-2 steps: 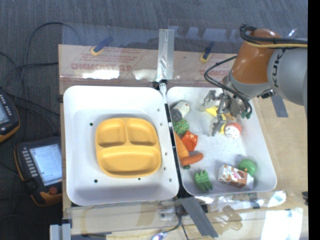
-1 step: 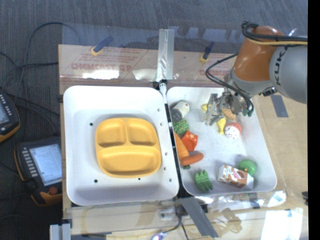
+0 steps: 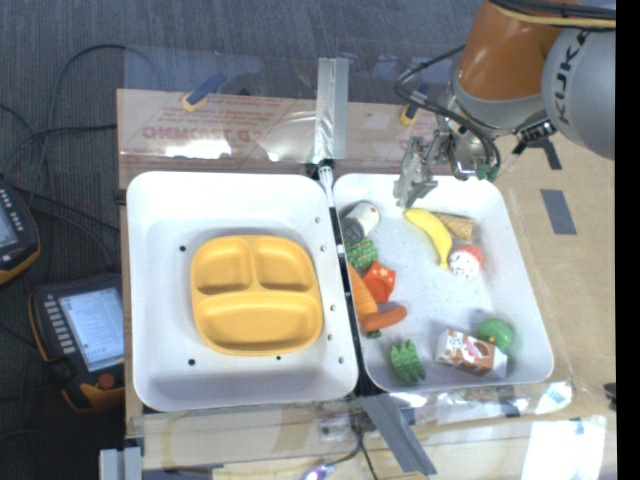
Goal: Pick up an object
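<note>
Yellow tray (image 3: 257,291) fills left bin (image 3: 150,208); right bin (image 3: 520,268) holds banana (image 3: 433,232) (gripper (image 3: 412,190) open, empty).

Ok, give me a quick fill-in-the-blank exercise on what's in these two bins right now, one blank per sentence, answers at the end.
1. The yellow divided plate lies in the ______ bin.
2. The banana lies in the ______ bin.
3. The divided plate has ______ compartments.
4. The gripper hangs over the right bin's far edge, nearest the ______.

Missing words: left; right; three; banana
</note>
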You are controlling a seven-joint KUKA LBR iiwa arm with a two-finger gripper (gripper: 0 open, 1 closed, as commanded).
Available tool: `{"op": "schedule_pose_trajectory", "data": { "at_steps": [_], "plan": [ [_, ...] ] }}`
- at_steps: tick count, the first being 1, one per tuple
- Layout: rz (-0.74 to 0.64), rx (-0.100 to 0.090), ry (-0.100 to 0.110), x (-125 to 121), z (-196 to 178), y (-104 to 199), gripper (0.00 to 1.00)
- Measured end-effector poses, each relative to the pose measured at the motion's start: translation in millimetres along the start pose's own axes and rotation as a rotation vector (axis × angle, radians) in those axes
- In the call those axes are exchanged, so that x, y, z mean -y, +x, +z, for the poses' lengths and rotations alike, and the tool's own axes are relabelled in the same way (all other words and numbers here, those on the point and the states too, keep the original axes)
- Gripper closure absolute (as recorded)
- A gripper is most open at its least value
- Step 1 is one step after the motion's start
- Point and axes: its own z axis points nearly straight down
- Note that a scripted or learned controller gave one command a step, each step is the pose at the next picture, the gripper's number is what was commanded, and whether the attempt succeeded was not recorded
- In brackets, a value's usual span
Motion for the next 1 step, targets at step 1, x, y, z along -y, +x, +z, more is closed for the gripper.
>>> {"op": "schedule_pose_trajectory", "data": {
  "at_steps": [1],
  "plan": [
    [0.263, -0.002, 0.003, 46.1, -54.5, 0.6, 1.0]
  ]
}}
